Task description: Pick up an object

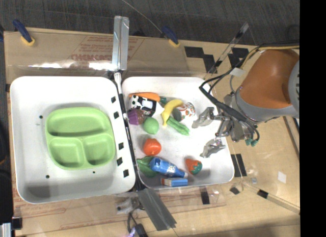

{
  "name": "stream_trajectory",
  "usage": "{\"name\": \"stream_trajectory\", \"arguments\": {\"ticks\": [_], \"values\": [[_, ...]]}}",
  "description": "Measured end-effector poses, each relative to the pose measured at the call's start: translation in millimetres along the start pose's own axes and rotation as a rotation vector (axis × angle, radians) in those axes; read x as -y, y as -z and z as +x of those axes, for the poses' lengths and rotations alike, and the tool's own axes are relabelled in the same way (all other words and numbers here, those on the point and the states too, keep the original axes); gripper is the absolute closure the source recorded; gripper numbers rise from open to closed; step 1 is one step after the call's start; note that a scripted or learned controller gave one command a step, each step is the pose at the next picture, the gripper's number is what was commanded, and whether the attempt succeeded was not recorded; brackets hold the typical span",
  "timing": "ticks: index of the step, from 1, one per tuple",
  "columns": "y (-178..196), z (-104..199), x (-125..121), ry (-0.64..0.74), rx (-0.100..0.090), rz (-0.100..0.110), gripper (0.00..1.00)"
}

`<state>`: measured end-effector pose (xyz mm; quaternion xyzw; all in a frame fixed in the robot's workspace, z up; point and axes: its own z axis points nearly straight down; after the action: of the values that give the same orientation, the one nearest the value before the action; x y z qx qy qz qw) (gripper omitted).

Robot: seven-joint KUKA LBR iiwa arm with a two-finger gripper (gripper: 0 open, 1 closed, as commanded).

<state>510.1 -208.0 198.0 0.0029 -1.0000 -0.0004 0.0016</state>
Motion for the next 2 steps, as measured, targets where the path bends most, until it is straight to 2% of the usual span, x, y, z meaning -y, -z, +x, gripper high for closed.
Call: {"name": "stream_trajectory", "arguments": {"ticks": [1, 2], "values": [[-107, -2, -28, 0.205, 0.005, 0.002, 0.00], [-108, -36, -120, 0.346, 0.004, -0.002, 0.00]]}}
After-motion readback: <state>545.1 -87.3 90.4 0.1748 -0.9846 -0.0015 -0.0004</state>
